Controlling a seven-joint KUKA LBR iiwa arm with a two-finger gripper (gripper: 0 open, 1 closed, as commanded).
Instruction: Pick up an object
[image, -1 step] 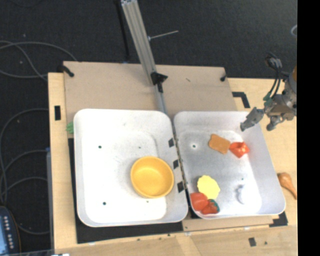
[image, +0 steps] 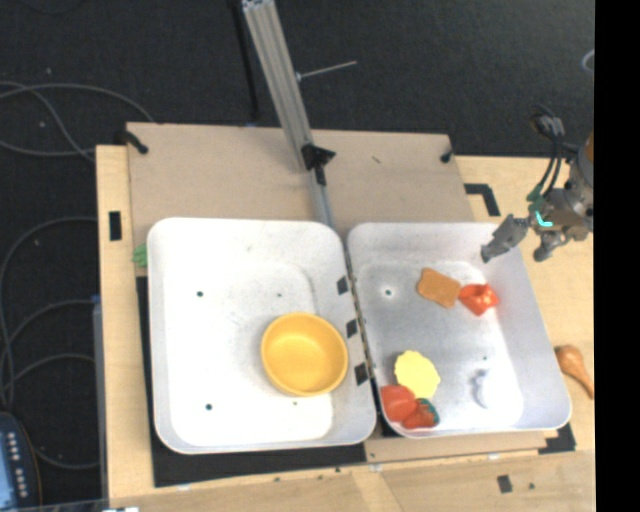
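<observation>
Tan bench, two white bins. Gripper at right bin's top-right corner, jaws apart, empty. Nearest orange block lies mid-bin; looks light, rigid; pinch across short sides.

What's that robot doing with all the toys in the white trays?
The robot's gripper sits with its fingers spread over the top right corner of the right bin, and it holds nothing. It is meant to pick something up. In that bin lie an orange block, a small red toy, a yellow piece and a strawberry-like red toy. The left bin holds a yellow bowl.
</observation>
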